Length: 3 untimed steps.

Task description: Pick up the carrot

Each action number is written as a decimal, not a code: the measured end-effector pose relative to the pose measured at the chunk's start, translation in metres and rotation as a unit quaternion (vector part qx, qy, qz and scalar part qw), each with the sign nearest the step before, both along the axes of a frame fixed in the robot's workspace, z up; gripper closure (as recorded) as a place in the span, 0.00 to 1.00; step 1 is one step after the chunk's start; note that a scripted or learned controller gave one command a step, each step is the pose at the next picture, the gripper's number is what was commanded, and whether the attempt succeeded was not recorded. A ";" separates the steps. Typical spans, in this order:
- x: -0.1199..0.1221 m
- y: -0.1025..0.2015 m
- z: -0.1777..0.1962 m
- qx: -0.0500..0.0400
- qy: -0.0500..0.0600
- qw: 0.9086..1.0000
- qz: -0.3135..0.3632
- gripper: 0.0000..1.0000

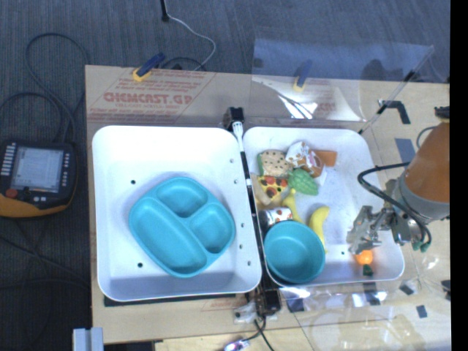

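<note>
Grey metal of the gripper (368, 229) sits at the lower right of the frame, inside the right bin (349, 139). I cannot tell how its fingers stand; they are too small and blurred. The carrot (364, 257), orange with a green tip, lies just below the gripper near the bin's lower right corner; I cannot see if they touch. Left of it I see a banana (319, 220) and a blue bowl (294, 251), and above them a heap of toy food. The left bin (117, 145) holds a blue divided plate (181, 224). Both bins stand on a brown cardboard sheet (146, 93) with red print. Around it is dark grey carpet (73, 20), with a teach pendant (33, 178) at the left edge.
</note>
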State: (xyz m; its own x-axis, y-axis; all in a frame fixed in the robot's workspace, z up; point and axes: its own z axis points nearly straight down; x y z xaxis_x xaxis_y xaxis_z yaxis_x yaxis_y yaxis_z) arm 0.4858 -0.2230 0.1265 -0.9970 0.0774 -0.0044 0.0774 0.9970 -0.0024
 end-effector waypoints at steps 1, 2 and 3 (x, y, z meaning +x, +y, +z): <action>0.000 0.000 -0.001 0.000 0.001 1.000 0.000 0.00; 0.001 0.000 -0.036 0.001 -0.001 0.999 -0.050 0.00; 0.006 -0.001 -0.023 -0.002 -0.008 0.999 -0.050 1.00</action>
